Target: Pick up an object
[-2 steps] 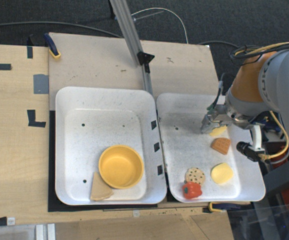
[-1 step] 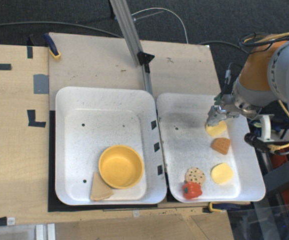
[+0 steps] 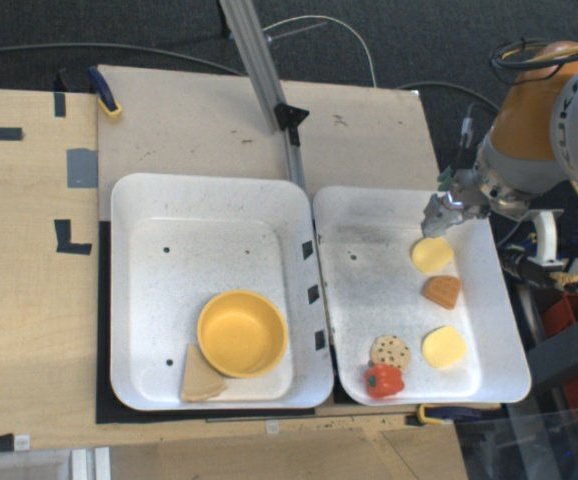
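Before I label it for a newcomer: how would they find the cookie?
Look in the right-hand bin, near its front edge. The cookie is the round tan disc with dark specks, directly above the red item and left of a plain yellow disc.

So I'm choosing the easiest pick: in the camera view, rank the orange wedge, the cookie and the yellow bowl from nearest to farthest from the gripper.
From the gripper:
1. Orange wedge, right bin, just below it.
2. Cookie, right bin, near the front.
3. Yellow bowl, left bin.

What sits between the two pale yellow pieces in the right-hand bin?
In the camera view, an orange wedge lies between the upper yellow piece and the lower one.
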{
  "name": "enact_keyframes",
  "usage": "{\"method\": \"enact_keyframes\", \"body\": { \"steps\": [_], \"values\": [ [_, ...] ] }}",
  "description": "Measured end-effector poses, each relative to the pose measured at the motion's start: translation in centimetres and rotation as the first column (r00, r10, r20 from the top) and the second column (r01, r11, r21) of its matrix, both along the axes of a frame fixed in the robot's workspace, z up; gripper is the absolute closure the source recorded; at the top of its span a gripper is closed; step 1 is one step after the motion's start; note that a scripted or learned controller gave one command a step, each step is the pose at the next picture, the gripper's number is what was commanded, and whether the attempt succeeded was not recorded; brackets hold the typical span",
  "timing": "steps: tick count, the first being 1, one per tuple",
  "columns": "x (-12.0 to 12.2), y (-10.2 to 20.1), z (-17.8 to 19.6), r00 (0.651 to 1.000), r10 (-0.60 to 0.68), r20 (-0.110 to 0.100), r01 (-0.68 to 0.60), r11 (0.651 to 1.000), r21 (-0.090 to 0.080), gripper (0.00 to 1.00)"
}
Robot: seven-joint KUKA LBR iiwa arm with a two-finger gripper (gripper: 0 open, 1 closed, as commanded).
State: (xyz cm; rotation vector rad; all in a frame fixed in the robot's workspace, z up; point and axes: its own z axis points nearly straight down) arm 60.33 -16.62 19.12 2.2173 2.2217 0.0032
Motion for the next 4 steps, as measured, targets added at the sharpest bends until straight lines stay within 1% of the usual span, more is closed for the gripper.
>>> {"method": "enact_keyframes", "body": {
  "steps": [1, 2, 3, 4],
  "values": [
    [0.1, 0.0, 5.3, 1.000, 0.000, 0.001, 0.000, 1.000, -0.001, 1.00],
    [1.5, 4.8, 4.1, 1.000, 0.003, -0.005, -0.003, 1.000, 0.001, 1.00],
    [1.8, 10.4, 3.5, 1.000, 0.005, -0.005, -0.005, 1.000, 0.002, 1.00],
    [3.4, 14.7, 3.9, 1.000, 0.004, -0.004, -0.004, 1.000, 0.002, 1.00]
  ]
}}
